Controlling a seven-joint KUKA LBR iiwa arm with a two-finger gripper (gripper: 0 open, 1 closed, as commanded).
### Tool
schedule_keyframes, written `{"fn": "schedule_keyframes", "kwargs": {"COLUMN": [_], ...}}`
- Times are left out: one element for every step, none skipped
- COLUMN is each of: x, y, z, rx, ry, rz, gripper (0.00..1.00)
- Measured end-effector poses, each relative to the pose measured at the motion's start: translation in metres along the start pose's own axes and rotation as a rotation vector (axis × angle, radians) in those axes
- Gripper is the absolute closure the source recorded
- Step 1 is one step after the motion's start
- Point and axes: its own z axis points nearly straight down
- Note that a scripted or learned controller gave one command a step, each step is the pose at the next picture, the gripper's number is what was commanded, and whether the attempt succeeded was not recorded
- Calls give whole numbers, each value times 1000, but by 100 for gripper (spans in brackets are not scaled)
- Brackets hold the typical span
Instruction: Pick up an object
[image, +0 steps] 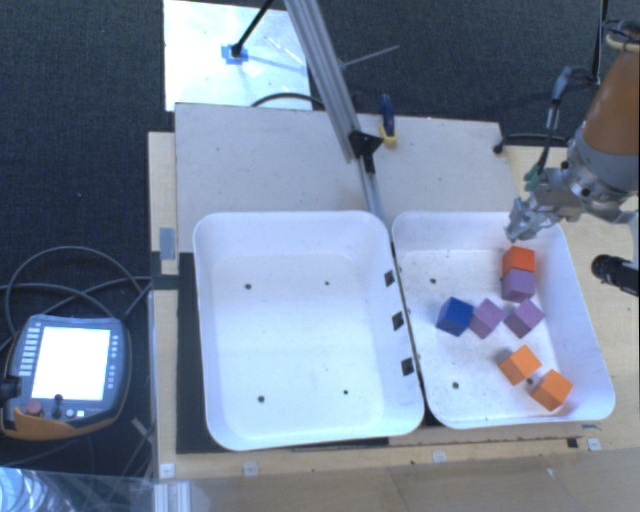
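Several small cubes lie in the right bin (440, 255). An orange cube (518, 259) sits against a purple cube (517, 285) near the far right wall. Lower down are a blue cube (454, 316), two more purple cubes (487, 318) (524, 318), and two orange cubes (519, 364) (551, 389) by the near right corner. My gripper (523, 222) hangs over the far right part of this bin, just above and behind the orange cube, with nothing seen in it.
The left bin (300, 320) stands beside the right one, with dark clips along the shared wall (398, 320). A slanted metal pole (330, 80) and a blue clamp (386, 120) stand behind the bins. A teach pendant (65, 375) with cables lies at far left.
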Motion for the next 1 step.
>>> {"fn": "schedule_keyframes", "kwargs": {"x": [58], "y": [4], "z": [13], "rx": [0], "ry": [0], "rz": [0], "gripper": [100]}}
